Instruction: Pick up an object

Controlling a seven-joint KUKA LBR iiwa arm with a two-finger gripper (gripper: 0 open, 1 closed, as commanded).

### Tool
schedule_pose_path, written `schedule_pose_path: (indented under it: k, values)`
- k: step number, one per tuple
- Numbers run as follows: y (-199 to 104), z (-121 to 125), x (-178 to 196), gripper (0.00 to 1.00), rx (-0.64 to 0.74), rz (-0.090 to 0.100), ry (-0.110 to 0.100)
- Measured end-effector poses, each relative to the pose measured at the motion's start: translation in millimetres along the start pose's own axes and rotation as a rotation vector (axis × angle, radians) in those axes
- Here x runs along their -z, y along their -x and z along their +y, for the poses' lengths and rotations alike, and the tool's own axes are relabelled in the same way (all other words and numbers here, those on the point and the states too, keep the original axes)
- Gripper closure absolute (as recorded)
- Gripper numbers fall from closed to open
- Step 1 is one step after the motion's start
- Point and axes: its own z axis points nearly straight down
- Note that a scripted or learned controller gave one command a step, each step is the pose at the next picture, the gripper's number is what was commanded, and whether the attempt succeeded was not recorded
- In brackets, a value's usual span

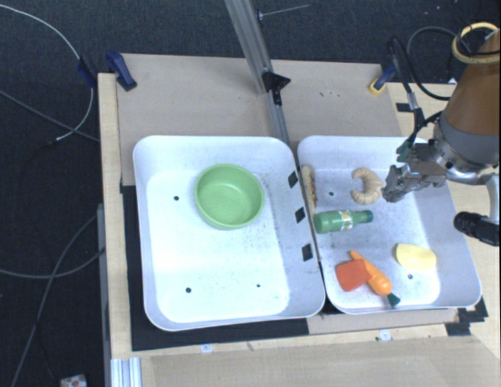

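Observation:
The right bin point(452, 285) holds a tan curved croissant-like piece point(366, 184), a green bottle point(341, 220) lying on its side, a pale yellow lump point(415, 256), an orange-red toy with a carrot-like tip point(363, 275) and a thin brown stick point(308, 185) along the left wall. My gripper point(395, 185) hangs over the upper part of this bin, just right of the tan piece. Nothing shows between its fingers.
The left bin point(165, 240) holds a green bowl point(228, 195). A metal bar point(252, 35) slants down from the top to the gap between the bins. Blue and yellow clamps point(121, 71) sit at the bench's back corners. Cables lie on the dark floor at left.

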Motion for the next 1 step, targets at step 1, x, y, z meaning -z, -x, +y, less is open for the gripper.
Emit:
schedule_pose_path:
  k: [1]
  values:
    - [-58.2, -3.3, 12.3, 1.00, 0.002, 0.001, 0.001]
